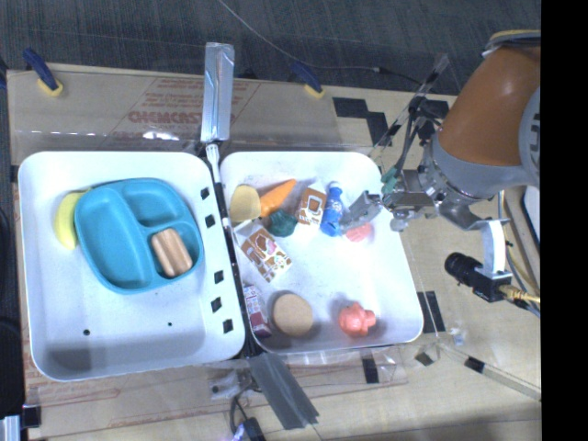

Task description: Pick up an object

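Glossy plastic tray (119,237) (white bins (55,338) too).

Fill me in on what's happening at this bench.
A grey arm with an orange band reaches in from the right, its gripper low over the right bin, close to a blue bottle and a pink item. Nothing is visibly between its fingers. That bin also has a carrot, a round bun and small cartons. The left bin holds a blue tray with a bread roll in it.

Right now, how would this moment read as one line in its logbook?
stage: reaching | gripper: over right bin, beside blue bottle | held: nothing visible | left bin: blue tray
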